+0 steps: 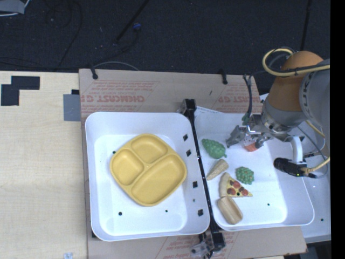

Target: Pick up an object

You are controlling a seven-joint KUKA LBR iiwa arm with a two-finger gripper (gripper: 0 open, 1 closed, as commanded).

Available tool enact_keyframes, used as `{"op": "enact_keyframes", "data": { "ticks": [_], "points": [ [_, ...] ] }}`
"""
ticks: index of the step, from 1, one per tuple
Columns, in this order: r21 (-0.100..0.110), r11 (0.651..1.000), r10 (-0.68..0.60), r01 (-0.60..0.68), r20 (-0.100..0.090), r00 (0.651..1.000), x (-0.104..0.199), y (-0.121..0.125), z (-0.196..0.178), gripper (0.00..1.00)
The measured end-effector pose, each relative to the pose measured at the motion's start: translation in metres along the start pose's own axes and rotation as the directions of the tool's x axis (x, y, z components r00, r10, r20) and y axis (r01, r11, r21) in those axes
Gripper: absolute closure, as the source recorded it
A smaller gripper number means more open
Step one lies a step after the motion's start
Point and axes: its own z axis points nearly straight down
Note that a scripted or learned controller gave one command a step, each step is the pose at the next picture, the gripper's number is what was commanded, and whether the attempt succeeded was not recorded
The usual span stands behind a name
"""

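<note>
My gripper hangs over the back of the right bin, its fingers spread open. A small red-orange object lies just under and between the fingertips, partly hidden by them; nothing shows it being squeezed. To the left lies a dark green leafy piece. In front of the gripper are a smaller green piece, a pizza slice, a pale beige wedge and a tan bread roll.
The left bin holds a yellow divided plate. A black divider rail runs between the bins. A black cable end hangs off the arm over the right bin's right side.
</note>
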Motion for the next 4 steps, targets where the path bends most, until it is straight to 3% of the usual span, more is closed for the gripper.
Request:
{"op": "enact_keyframes", "data": {
  "ticks": [1, 2, 4],
  "points": [
    [-0.001, 1.0, 0.0, 0.0, 0.0, 1.0, 0.001, -0.001, 0.046, 0.0],
    [-0.004, 1.0, 0.001, -0.001, 0.001, 1.0, 0.0, 0.0, 0.033, 1.0],
    [-0.011, 1.0, -0.003, 0.003, 0.002, 1.0, 0.007, 0.011, -0.074, 1.0]
  ]
}}
